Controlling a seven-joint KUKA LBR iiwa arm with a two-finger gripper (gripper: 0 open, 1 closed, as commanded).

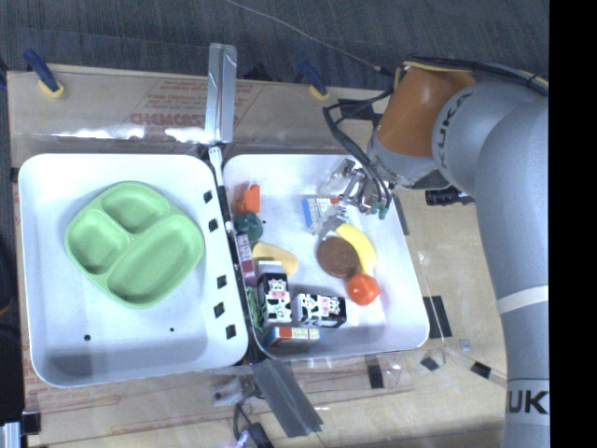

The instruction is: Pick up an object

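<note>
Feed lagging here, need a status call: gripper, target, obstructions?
Gripper low in right bin, above banana; nothing seen between fingers. Brown round item and orange ball crowd the banana. Green plate in left bin.

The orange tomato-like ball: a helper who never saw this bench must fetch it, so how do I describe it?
Look in the right white bin, toward its near right side. Just below the yellow banana and brown round item lies the orange ball, the only small, round, glossy orange-red thing there.

A thick grey cylindrical robot arm (508, 203) carries an orange band (417, 110), black cables (350, 124) and black lettering near its base.
</note>
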